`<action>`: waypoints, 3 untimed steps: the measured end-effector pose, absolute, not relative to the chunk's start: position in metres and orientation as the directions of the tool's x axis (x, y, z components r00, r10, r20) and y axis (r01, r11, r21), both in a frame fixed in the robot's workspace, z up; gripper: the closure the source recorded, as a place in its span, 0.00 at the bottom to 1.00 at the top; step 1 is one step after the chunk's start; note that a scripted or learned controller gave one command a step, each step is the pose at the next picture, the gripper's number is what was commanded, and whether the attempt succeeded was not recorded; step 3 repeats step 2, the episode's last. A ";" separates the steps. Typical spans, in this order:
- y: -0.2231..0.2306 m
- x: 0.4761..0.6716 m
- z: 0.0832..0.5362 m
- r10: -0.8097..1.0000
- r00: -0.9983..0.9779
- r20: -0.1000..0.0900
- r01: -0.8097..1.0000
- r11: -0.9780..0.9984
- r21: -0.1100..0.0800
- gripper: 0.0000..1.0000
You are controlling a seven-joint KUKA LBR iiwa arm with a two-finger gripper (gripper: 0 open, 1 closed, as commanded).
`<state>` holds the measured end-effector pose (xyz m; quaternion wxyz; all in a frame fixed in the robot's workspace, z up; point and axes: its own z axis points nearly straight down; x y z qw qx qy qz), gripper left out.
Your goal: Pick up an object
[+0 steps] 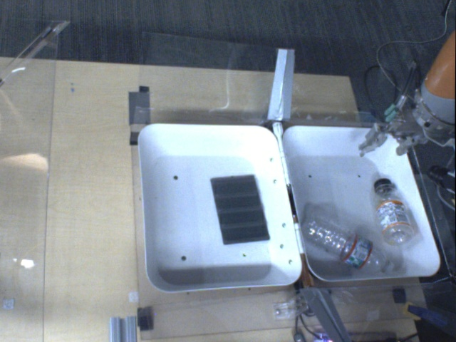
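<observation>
Nothing is picked yet: the gripper (385,135) hovers with fingers spread and empty, the upright-capped bottle (393,218) just below them.

The right bin (324,164) lies open along its far edge and left side; two bottles (393,216) (336,239) crowd its near right corner. A dark ribbed block (239,209) fills the left bin's (164,191) middle; its edges stay free.

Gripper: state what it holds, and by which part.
Nothing. The gripper hangs over the right bin's far corner with nothing between its fingers; both bottles lie on the bin floor, apart from it.
</observation>
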<state>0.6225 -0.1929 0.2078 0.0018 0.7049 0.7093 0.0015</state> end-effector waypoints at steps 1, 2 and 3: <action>-0.205 0.593 0.088 0.998 0.068 -0.001 0.998 -0.068 0.010 0.00; -0.201 0.590 0.115 0.995 -0.102 -0.002 0.995 0.102 0.007 0.00; -0.201 0.590 0.115 0.995 -0.102 -0.002 0.995 0.102 0.007 0.00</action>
